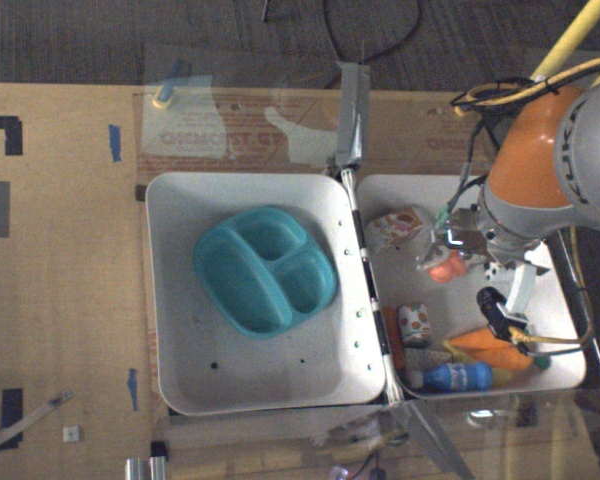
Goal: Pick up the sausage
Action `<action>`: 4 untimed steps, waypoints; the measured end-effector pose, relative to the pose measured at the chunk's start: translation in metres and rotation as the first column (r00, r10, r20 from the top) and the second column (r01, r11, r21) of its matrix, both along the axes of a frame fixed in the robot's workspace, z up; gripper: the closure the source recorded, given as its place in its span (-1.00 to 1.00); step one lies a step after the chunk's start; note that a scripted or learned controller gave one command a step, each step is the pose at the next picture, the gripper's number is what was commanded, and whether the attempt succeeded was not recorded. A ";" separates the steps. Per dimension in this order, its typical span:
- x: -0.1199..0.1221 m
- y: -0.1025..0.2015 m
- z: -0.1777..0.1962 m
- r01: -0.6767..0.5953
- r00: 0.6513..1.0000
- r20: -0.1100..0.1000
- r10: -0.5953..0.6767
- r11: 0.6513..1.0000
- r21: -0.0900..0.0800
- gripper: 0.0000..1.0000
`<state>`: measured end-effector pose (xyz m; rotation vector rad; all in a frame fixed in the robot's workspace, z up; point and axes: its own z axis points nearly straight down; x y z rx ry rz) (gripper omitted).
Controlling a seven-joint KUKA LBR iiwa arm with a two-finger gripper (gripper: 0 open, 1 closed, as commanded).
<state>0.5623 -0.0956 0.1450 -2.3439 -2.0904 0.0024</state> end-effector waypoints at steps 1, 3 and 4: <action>0.001 -0.075 -0.053 0.019 1.000 0.002 -0.019 1.000 0.006 1.00; 0.034 -0.050 0.109 0.172 0.985 0.003 -0.172 0.985 -0.001 1.00; 0.027 -0.016 -0.005 0.292 0.957 -0.004 -0.292 0.957 -0.001 1.00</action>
